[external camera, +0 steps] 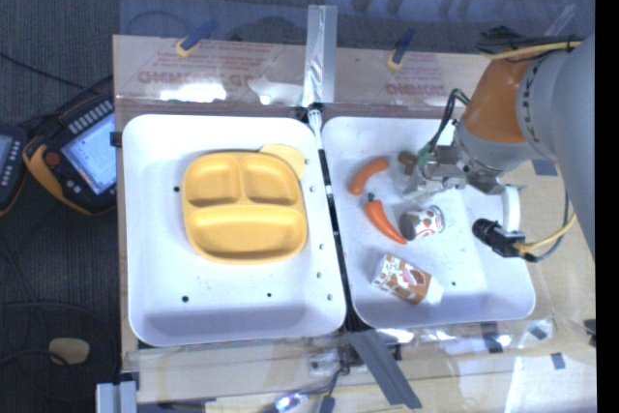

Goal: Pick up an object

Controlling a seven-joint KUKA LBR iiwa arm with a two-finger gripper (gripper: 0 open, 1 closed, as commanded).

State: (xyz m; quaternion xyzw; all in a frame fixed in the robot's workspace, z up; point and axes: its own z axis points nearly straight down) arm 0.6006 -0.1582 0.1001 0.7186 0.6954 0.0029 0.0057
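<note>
My gripper (424, 191) hangs low over the middle of the right bin (503, 290), under the arm's orange band. Just below it lies a small dark and white can (424, 221) on its side. To the can's left is an orange carrot (385, 220) with a green tip. An orange sausage (368, 174) lies further up, left of the gripper. Near the bin's front sits a red and white patterned packet (401, 279). Nothing visibly sits in the gripper.
The left bin (145, 305) holds a yellow divided tray (245, 206). A raised divider (331, 208) separates the two bins. A black cable plug (491, 234) hangs over the right bin's right side. A handheld controller (73, 155) lies off the bench at the left.
</note>
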